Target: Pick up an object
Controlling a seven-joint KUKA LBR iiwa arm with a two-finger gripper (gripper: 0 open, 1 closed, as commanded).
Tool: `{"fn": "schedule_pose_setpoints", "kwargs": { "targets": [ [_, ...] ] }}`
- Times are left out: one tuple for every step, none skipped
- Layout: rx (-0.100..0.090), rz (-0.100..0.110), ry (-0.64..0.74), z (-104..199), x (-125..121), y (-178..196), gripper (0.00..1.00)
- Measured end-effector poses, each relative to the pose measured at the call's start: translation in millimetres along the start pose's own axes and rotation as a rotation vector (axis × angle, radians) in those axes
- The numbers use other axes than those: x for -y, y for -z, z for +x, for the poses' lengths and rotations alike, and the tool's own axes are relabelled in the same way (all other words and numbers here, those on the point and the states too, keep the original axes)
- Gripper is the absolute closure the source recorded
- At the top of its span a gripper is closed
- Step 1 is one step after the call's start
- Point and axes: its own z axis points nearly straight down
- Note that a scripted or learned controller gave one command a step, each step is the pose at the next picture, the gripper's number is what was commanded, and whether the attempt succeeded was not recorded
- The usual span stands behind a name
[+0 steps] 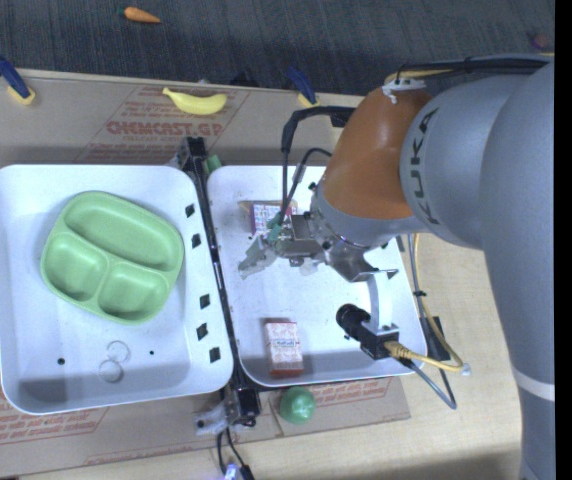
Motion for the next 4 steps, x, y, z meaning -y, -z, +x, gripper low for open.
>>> {"fn": "schedule_pose_setpoints", "kwargs": {
  "targets": [
    [0.001, -0.003, -0.002, -65, -72, 16, 0.00],
    [0.000, -0.002, 0.004, -64, -72, 26, 1.00],
    [-0.001, 0.001, 0.002, 23, -62, 21, 1.00],
    [0.001, 0.001, 0.000, -9, -14, 3, 1.00]
  ]
}}
